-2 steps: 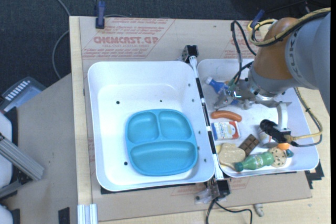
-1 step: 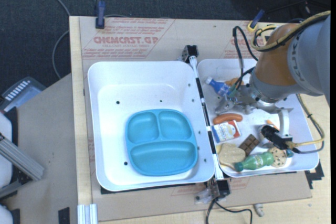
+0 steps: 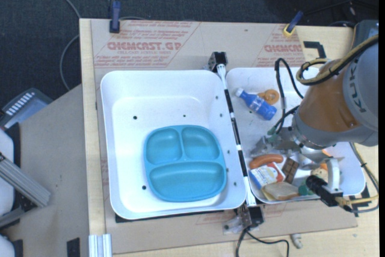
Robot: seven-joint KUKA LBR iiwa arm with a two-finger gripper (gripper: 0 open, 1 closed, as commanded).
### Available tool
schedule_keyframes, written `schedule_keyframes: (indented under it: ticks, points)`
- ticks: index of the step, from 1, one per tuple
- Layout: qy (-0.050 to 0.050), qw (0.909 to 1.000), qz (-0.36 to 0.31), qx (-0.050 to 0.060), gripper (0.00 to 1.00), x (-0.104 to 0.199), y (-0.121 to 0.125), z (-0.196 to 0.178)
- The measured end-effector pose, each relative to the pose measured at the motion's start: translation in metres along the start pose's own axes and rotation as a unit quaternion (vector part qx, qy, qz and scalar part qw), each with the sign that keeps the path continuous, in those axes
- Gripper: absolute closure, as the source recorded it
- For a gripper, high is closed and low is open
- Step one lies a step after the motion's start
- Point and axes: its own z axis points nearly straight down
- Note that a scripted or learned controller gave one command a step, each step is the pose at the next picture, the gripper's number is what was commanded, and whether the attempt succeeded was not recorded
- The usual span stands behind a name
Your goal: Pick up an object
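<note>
While the grey arm with its orange band (image 3: 328, 108) reaches in from the right of the frame, its hand (image 3: 287, 142) is lowered into the right-hand shallow white bin (image 3: 255, 78), above the clutter at the lower part of that bin. How far the hand is open cannot be told, and no object is seen to be gripped by it. Near the hand, toward the lower right of the frame, a small red-orange sausage-shaped item (image 3: 266, 161), a white and orange packet (image 3: 267, 176), a tan bread-like slice (image 3: 280, 192) and a dark brown block (image 3: 291, 169) are grouped closely together. Toward the upper part of the same bin, a small blue and white bottle (image 3: 256, 103) lies on its side, with an orange ring-shaped piece (image 3: 271, 96) just beside it. In the left-hand shallow white bin (image 3: 120, 99), at the centre of the frame, a light blue plastic plate with three compartments (image 3: 184, 162) lies flat. Both bins are carried by a cardboard-covered tabletop (image 3: 150, 45).
</note>
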Motion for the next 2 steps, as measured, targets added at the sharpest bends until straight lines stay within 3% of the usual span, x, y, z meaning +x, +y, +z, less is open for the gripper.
schedule_keyframes:
  ticks: [1, 2]
  points:
    - [-0.001, 1.0000, 0.000, -0.001, 0.00, -0.104, 0.017, -0.001]
    - [0.000, 1.0000, -0.001, -0.002, 0.00, -0.039, 0.096, -0.063]
